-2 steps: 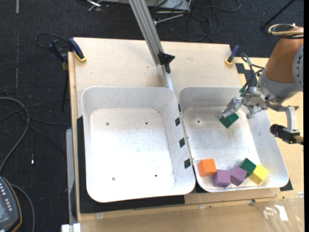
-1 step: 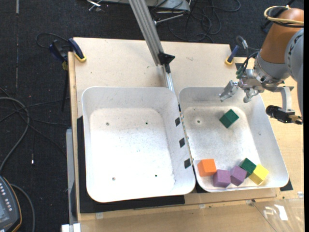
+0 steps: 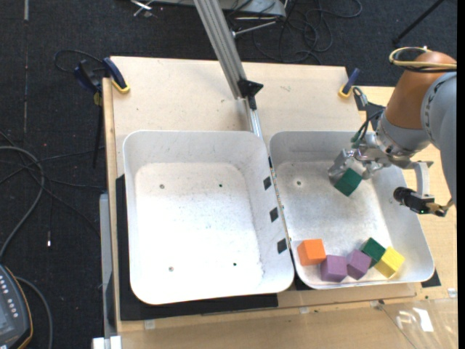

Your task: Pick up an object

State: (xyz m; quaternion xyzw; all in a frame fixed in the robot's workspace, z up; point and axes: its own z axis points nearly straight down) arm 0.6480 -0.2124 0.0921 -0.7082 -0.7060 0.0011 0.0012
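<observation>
My gripper (image 3: 349, 171) hangs over the far part of the right bin (image 3: 407, 227), reaching in from the right. A dark green block (image 3: 348, 182) sits between its fingers, lifted off the bin floor and tilted. Along the bin's near wall lie an orange block (image 3: 312, 251), two purple blocks (image 3: 333, 267) (image 3: 358, 263), a second green block (image 3: 373, 249) and a yellow block (image 3: 390, 262).
The left bin (image 3: 192, 209) stands beside the right one, sharing a raised rim in the middle. A slanted metal bar (image 3: 221, 38) crosses the far bench. Orange-tipped clamps (image 3: 116, 78) (image 3: 349, 86) hold the board's far corners.
</observation>
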